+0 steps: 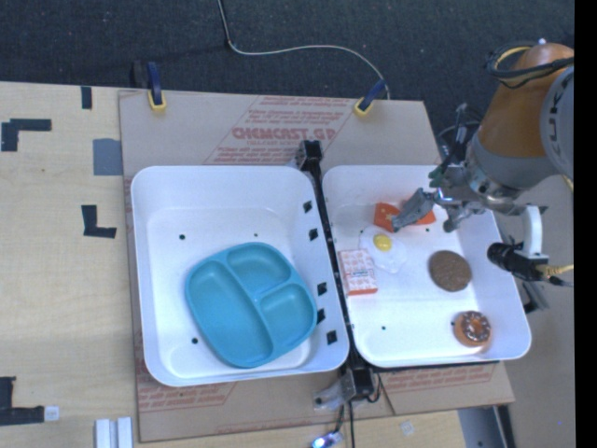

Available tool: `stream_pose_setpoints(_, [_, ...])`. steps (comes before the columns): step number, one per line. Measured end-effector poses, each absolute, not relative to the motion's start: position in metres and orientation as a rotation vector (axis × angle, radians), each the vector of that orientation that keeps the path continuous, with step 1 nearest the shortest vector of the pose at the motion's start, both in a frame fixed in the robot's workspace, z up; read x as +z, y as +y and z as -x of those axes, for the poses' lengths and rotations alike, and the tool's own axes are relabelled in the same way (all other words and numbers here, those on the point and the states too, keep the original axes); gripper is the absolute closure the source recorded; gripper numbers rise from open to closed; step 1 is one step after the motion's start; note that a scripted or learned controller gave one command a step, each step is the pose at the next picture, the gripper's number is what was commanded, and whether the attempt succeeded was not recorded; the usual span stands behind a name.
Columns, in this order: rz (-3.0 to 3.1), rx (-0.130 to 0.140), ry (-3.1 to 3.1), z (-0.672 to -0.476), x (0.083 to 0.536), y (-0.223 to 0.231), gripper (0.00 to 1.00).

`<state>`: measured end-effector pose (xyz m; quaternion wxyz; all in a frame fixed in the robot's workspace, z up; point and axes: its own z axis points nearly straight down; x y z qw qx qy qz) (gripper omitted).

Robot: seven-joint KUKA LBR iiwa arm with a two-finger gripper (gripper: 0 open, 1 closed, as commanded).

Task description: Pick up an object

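Observation:
My gripper [432, 218] hangs over the back of the right bin [410, 343] and is open, its two grey fingers spread apart. An orange block [386, 217] lies on the bin floor just left of it, partly covered by the left finger [409, 213]. Nothing is lifted between the fingers. Also in this bin are a small yellow piece [382, 243], a white and red packet [358, 273], a brown round cookie [451, 271] and a frosted donut [472, 329].
The left bin [154, 213] holds a blue divided plate [250, 302]. A black divider [322, 241] runs between the bins. A cable [289, 49] loops behind the board. The arm's grey and orange wrist [522, 119] rises over the right bin's far right corner.

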<state>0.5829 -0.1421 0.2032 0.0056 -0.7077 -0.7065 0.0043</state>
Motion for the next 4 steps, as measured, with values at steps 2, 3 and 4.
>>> stream_pose_setpoints(2, [2.215,0.008,-2.219,-0.588,0.146,-0.137,0.00])
stream_pose_setpoints(3, [2.223,-0.002,-2.223,-0.590,0.087,-0.134,0.00])
stream_pose_setpoints(4, [2.224,-0.005,-2.226,-0.593,0.089,-0.134,0.00])
